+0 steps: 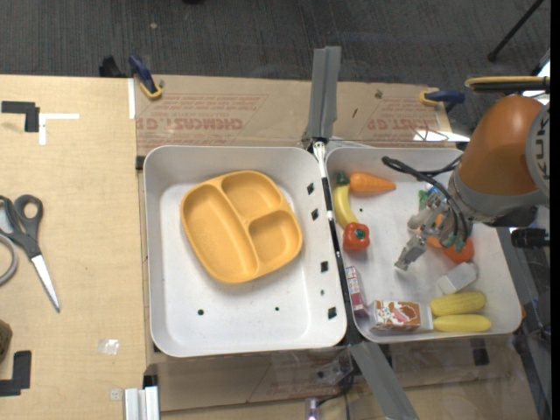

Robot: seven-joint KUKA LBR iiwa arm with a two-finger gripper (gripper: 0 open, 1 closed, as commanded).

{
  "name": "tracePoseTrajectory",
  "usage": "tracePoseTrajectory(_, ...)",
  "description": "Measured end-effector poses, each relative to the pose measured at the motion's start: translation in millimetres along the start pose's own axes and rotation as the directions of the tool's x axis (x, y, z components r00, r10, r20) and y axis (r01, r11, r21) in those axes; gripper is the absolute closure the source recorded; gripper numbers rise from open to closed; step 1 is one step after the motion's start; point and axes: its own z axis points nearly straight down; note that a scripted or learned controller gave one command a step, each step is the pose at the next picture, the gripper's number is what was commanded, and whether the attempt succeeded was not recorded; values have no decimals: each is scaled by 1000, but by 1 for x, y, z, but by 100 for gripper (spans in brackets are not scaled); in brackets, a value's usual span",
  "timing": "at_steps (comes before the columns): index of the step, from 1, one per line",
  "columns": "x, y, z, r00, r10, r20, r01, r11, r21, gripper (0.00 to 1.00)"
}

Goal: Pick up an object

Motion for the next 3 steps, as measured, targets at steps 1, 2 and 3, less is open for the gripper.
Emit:
tracePoseTrajectory(1,-75,0,-1,1000,-12,2,12,1000,-1,0)
tracePoseTrajectory(2,-77,1,-12,1000,-16,8,16,1000,-1,100)
tracePoseTrajectory(3,-40,72,-116,997,-71,3,71,997,-2,100)
